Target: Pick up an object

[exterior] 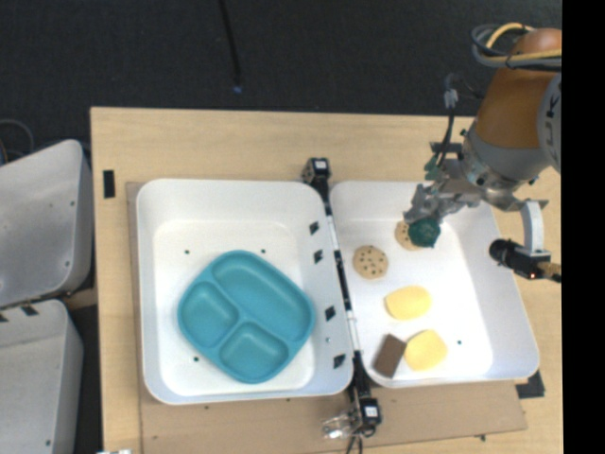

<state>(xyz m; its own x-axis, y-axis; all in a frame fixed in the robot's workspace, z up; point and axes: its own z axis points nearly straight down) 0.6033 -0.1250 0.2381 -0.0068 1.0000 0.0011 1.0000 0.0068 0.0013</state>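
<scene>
The arm enters from the right and angles down over the right bin (492, 348), with the gripper (423, 223) low at that bin's far end. Directly under it are a dark green object (425, 234) and, partly covered, the edge of a cookie (405, 235); this looks like the chosen target, though which of the two is meant cannot be told. Whether the pincer is spread or closed, and whether it has hold of anything, cannot be told from this angle: the tip merges with the green object. Other candidates in the same bin lie apart from each other: a second cookie (371, 261) near the divider, two yellow pieces (407, 303) and (425, 349) further forward, and a brown block (388, 355) in the near corner, just beside the lower yellow piece. The left bin (161, 206) holds a blue divided tray (246, 315), lying flat. Both bins sit on a pale wooden bench (236, 140); floor beyond is dark carpet (142, 36), and grey panels (38, 216) stand at left.
</scene>
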